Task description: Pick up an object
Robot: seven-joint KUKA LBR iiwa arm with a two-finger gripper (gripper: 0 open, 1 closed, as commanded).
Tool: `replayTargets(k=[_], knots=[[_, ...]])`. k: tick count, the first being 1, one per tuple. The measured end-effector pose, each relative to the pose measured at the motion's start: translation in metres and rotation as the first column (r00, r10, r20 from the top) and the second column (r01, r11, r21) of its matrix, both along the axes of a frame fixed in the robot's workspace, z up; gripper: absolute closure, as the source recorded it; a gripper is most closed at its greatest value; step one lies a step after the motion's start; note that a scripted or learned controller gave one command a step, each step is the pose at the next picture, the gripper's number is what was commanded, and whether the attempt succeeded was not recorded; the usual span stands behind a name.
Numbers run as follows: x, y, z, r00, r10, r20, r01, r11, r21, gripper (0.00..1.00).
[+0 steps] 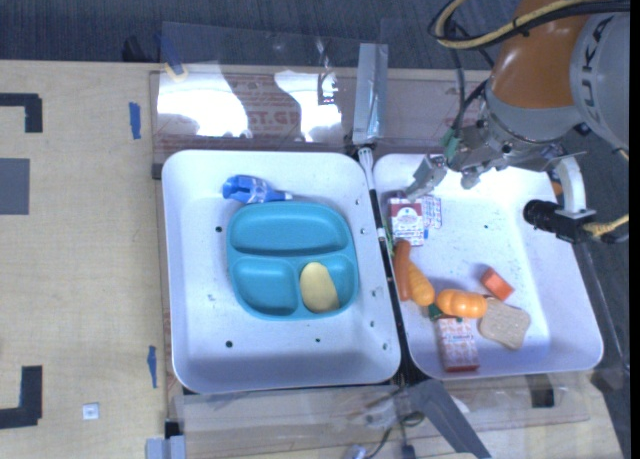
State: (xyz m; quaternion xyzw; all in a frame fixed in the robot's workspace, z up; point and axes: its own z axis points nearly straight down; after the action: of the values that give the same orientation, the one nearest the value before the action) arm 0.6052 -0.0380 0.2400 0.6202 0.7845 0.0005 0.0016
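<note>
While the gripper [432, 173] hovers upper centre above the small red-and-white carton [413, 219], grip state unclear, it should descend straight, centred, clear of the orange carrot [412, 277].

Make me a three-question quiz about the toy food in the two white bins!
1. Where does the yellow potato lie?
A. in the blue tray
B. in the right bin
C. on the bench

2. How many sections does the blue tray have?
A. one
B. three
C. five

3. The end effector is:
A. gripping the carrot
B. above the right bin's top left corner
C. inside the blue tray

Answers: 1 A, it sits in the tray's lower right section; 2 B, one long and two small; 3 B, it hangs near the red-and-white packet.
</note>
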Motion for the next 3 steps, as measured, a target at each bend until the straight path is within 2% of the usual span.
replayTargets(k=[1, 2, 3], knots=[[-0.013, -0.067, 0.006, 0.989, 0.145, -0.002, -0.145, 0.989, 0.000, 0.00], [-0.052, -0.102, -0.073, 0.986, 0.164, -0.008, -0.164, 0.987, 0.002, 0.00], [-0.116, -0.083, -0.140, 0.995, 0.099, 0.009, -0.099, 0.995, -0.003, 0.00]])
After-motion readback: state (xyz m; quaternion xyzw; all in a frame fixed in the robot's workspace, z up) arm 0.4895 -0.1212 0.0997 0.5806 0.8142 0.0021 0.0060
